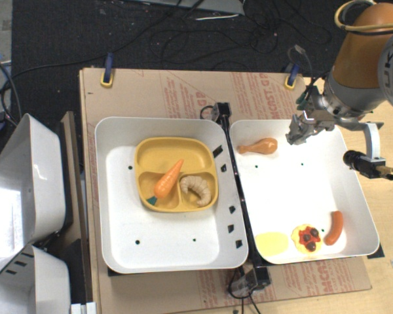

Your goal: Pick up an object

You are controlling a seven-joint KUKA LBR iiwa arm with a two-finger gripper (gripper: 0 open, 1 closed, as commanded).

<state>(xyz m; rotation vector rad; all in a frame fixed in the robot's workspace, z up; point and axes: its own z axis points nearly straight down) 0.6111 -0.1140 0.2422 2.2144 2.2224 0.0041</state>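
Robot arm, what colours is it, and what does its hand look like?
The arm is fat and rounded, with a big orange band on a grey body that has a ring-like rim on top. Below it sits a darker metal wrist with small black and silver parts. The gripper at the end is small, dark and blocky. A grey bracket with a black knob sticks out beside it.

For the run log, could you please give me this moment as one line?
gripper: above right bin far edge, beside chicken drumstick | left bin's yellow tray: carrot, shrimp | pick: not yet

robotics lab | cardboard-topped bench (183, 87) | clamps (107, 77) | loose cables (183, 28) on dark floor
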